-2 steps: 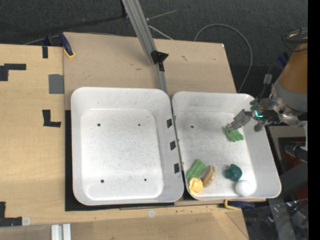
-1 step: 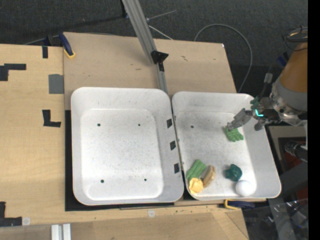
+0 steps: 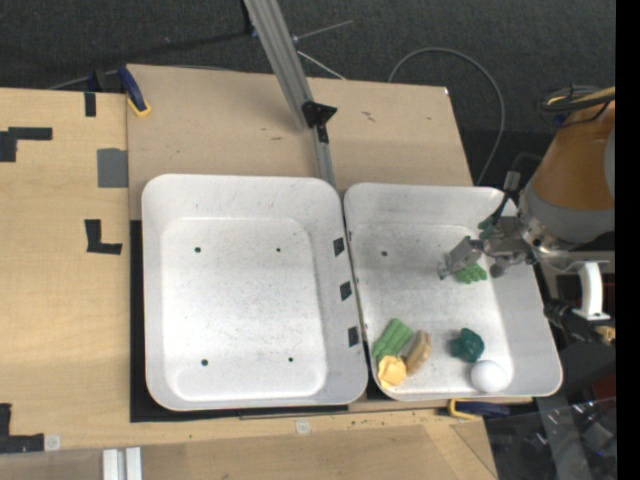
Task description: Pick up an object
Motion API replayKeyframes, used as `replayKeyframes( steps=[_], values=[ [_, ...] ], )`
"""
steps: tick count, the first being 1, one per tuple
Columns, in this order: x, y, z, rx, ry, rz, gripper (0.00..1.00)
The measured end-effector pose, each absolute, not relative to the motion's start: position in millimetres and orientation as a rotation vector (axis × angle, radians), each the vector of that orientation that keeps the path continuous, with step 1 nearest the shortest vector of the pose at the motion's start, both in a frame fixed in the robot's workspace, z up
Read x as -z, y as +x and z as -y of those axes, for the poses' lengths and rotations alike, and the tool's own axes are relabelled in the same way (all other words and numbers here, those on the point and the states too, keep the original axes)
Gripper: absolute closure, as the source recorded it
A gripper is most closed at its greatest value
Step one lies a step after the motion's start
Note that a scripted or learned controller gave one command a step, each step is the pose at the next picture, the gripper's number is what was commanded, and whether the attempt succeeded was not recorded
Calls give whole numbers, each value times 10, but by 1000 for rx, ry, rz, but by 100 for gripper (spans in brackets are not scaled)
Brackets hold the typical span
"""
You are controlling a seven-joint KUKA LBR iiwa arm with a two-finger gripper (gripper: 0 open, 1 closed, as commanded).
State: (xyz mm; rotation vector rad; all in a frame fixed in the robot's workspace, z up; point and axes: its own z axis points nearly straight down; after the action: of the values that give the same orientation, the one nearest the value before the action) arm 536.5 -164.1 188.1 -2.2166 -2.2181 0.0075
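Where the right bin (image 3: 520, 368) comes closest to the camera, four things lie along its front edge: a white ball (image 3: 489, 376), a dark teal lump (image 3: 466, 345) just behind it, a tan piece (image 3: 417, 350), and a green ribbed piece (image 3: 393, 337) with a yellow piece (image 3: 391, 371) at its foot. Any of them would serve as the object to pick. Farther back in the same bin, the tool (image 3: 463, 260) sits low over the floor with a small green object (image 3: 472, 273) right at its tip; whether that object is gripped or merely beside it cannot be told, nor how far the tool stands open. If it is only nudging the green object, a lift would likely leave it behind, or a glancing contact could push it toward the bin's right wall. The left bin (image 3: 160, 268) lies beyond the divider. Behind both, a grey metal bar (image 3: 285, 58) slants across the counter (image 3: 60, 228), well apart from the arm (image 3: 575, 178).
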Motion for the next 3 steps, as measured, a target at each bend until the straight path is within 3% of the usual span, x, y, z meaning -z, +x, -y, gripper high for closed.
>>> replayKeyframes(
  steps=[2,3],
  values=[
    [-880,5269,1673,-2,-2221,2223,0],
    [-991,5271,1665,-1,-2219,2222,100]
  ],
)
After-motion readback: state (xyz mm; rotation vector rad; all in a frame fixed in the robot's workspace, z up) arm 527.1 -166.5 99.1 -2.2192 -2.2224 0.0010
